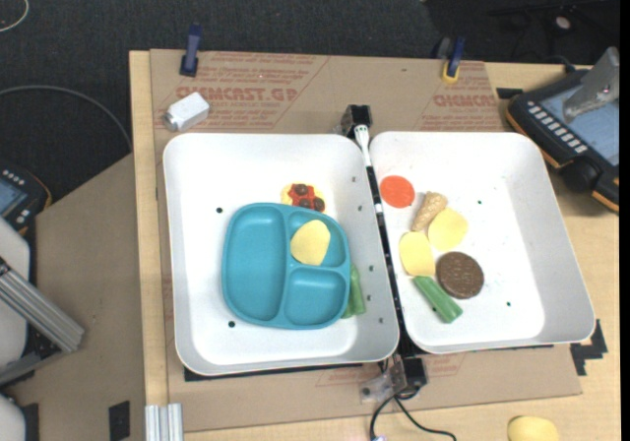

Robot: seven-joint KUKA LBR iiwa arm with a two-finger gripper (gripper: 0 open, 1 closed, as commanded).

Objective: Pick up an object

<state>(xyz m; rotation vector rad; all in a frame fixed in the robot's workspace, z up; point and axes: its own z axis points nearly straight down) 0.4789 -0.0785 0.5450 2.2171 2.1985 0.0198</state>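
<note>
The left bin holds a teal divided plate with a yellow piece in its upper right compartment. A small yellow and red toy lies just behind the plate, and a green piece is wedged at its right edge. In the right bin lie an orange disc, a tan root-shaped piece, two yellow pieces, a brown round cookie and a green pod.
A white block sits on the cardboard behind the left bin. Blue clamps hold the board's far edge. A black tablet-like device lies at the right. A yellow object rests at the bottom right.
</note>
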